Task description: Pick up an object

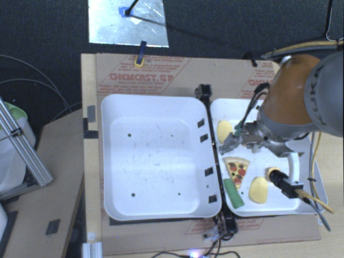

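Observation:
In the right bin [232,104] lie a toy pizza slice [237,169], a green stick-shaped piece [233,192], a pale yellow rounded piece [258,190] and another yellow piece [224,129] near the bin's left wall. My gripper [231,142] hangs low over that bin, just above the pizza slice and below the upper yellow piece. Nothing is visible between its fingers. The grey arm with its orange band [294,93] covers the bin's right part.
The left bin [156,156] is a wide white tray with a few dark specks on its floor. Both bins rest on a cardboard sheet [161,74]. A black and yellow fitting [283,181] on the arm sits over the right bin's lower right.

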`<state>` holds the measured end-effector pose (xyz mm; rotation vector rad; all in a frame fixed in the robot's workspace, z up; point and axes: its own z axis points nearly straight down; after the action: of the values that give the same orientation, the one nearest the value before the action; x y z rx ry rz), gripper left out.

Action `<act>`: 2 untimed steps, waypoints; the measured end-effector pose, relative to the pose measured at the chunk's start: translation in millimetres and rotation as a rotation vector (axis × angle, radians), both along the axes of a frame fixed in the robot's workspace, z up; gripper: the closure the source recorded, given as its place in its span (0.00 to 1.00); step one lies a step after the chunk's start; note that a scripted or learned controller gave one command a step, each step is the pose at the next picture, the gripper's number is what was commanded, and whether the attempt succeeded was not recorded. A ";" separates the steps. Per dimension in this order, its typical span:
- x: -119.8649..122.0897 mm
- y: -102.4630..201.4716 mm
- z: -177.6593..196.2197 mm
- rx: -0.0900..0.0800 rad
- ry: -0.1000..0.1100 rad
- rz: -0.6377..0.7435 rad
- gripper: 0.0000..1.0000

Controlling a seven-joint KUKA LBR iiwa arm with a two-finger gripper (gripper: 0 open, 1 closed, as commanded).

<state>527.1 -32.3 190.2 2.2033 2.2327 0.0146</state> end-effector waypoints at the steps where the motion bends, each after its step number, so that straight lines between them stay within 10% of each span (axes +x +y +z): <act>1: -40.8 81.8 82.3 0.000 0.002 -0.001 0.00; 2: -42.3 8.0 -10.7 -0.006 0.017 -0.020 0.00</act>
<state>484.8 -24.3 179.4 2.2307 2.2164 -0.0113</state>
